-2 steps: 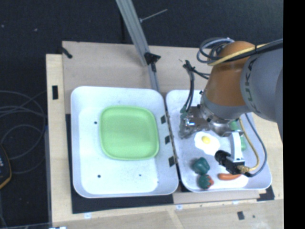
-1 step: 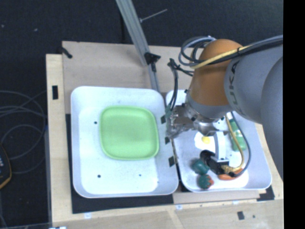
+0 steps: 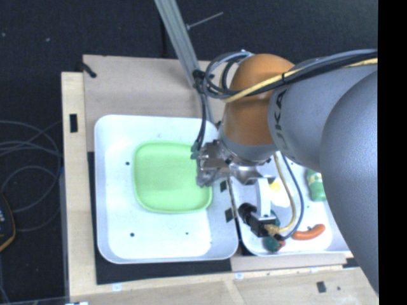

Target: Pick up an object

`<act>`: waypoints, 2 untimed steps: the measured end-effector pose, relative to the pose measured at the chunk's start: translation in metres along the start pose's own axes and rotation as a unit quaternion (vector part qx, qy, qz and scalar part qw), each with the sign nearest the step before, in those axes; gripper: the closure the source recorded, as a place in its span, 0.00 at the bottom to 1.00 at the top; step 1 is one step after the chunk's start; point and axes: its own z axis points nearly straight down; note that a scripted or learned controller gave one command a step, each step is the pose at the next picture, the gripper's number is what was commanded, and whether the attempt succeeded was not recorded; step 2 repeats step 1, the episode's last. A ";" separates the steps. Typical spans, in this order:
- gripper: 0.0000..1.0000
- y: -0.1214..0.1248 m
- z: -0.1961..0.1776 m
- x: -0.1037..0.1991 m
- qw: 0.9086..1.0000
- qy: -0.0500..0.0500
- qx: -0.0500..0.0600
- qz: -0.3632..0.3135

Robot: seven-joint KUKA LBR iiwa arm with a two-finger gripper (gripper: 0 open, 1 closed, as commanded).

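A light green square plate (image 3: 166,176) lies in the left white bin (image 3: 114,170). My gripper (image 3: 205,168) hangs over the plate's right edge, below the orange wrist band. In the right bin (image 3: 299,250) lie a red-orange sausage-shaped item (image 3: 310,233), a green piece (image 3: 315,187), a small yellow piece (image 3: 275,185) and a dark green bit (image 3: 273,244). The arm hides much of the right bin.
The big grey arm (image 3: 331,138) covers the right side of the bench. A grey pole (image 3: 175,27) slants up from the bench's back. Cables hang around the wrist, and loose cables lie on the dark floor at left.
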 end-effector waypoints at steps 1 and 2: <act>0.00 0.000 0.000 -0.003 1.000 -0.001 0.000 0.002; 0.00 0.000 0.000 -0.003 1.000 -0.001 0.000 0.002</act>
